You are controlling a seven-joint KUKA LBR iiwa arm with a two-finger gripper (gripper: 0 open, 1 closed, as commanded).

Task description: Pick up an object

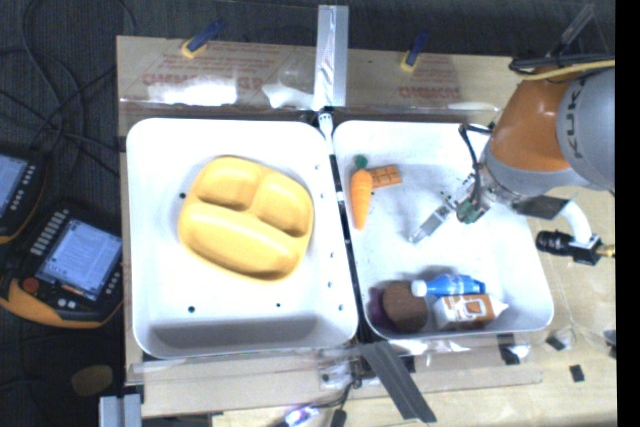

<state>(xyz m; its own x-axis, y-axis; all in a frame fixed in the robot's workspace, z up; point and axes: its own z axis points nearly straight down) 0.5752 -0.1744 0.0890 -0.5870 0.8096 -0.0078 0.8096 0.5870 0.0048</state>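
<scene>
Open floor in the right bin's middle, clutter at its edges

The right bin (540, 310) has bare floor at its centre; a carrot (359, 196) lies against its left wall, while a dark round object (400, 306) and a small carton (465, 310) crowd its near edge. A big yellow bread loaf (246, 215) occupies the left bin (160, 315).

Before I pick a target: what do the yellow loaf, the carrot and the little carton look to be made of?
Loaf: likely soft foam or moulded plastic, matte, with rounded lobes and no glare. Carrot: probably toy plastic, smooth, evenly orange with a green top. Carton: looks like printed card or plastic, flat-faced, with a blue cap; too small to be sure.
</scene>
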